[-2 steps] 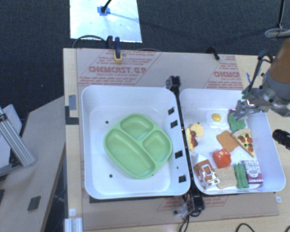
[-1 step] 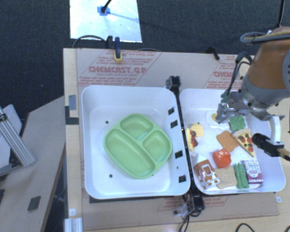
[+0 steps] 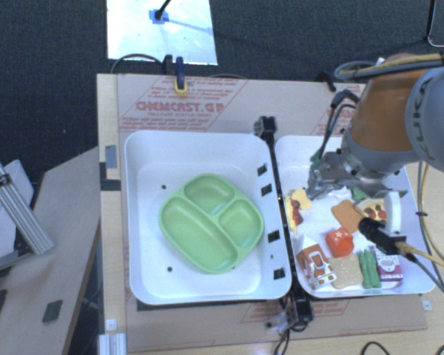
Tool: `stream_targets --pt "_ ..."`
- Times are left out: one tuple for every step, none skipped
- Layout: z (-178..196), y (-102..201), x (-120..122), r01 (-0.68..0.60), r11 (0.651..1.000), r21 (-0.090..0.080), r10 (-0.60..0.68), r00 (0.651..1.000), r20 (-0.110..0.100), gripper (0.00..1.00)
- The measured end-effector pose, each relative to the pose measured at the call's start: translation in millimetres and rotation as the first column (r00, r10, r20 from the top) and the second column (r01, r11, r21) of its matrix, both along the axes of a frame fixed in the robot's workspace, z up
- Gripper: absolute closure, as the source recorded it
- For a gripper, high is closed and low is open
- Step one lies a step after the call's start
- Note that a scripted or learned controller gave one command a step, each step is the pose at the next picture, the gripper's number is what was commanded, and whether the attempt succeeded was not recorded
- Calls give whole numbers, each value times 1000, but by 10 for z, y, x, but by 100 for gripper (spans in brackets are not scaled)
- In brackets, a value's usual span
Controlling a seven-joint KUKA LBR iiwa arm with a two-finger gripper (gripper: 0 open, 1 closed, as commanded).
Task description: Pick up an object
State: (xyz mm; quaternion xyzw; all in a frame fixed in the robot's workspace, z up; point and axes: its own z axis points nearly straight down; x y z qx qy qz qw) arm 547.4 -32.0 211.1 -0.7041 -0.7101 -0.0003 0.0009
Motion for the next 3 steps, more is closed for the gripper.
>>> stream_targets --pt "34 431 -78 -1 1000 0 1 1000 1 100" --pt "41 904 -184 -1 1000 0 1 1000 1 100" --pt "242 950 -232 2 1000 0 -2 1000 4 100"
